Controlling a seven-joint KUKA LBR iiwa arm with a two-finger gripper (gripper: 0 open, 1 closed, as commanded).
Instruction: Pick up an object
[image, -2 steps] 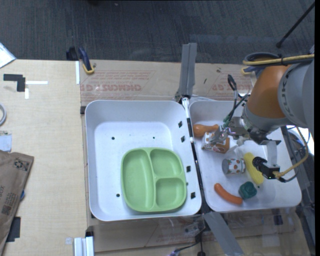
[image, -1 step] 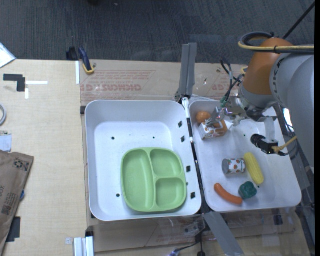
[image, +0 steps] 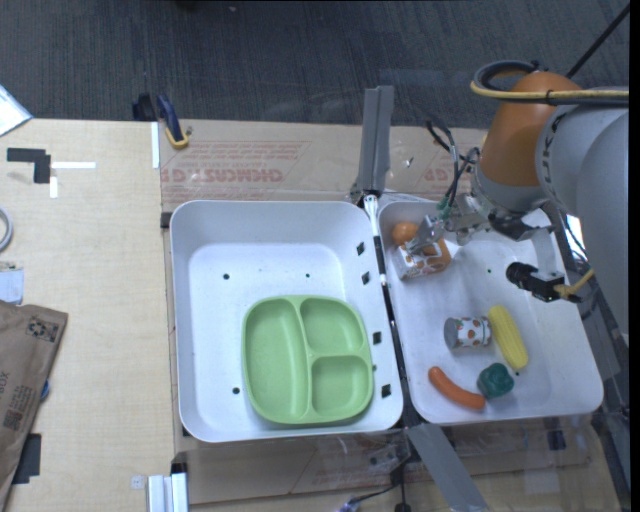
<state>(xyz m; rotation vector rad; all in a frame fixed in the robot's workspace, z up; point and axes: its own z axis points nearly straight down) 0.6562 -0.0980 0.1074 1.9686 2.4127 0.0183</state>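
Reaching in from the right, the arm (image: 560, 140) puts its pincer (image: 432, 232) low at the far left corner of the right bin (image: 560, 400). Under the pincer I see a small orange ball (image: 403, 232) and a white packet (image: 424, 262) with orange marks, both close to the bin's far left corner. The pincer tip seems to touch this little group, but the metal parts and wires hide the tip, so I cannot tell if it is released or clenched, and I cannot say that it has any thing in it.

Other things lie nearer to the front edge of the same bin: a small can (image: 467, 333), a yellow corn (image: 507, 338) just beside it, a green piece (image: 495, 381) and an orange carrot (image: 456, 389) near the front. The left bin (image: 200, 300) carries a green tray (image: 305, 358) with three compartments.

As I judge it, the task is in the grasp step. The approach looks done; the closing, the lift and the proof of a hold are left.
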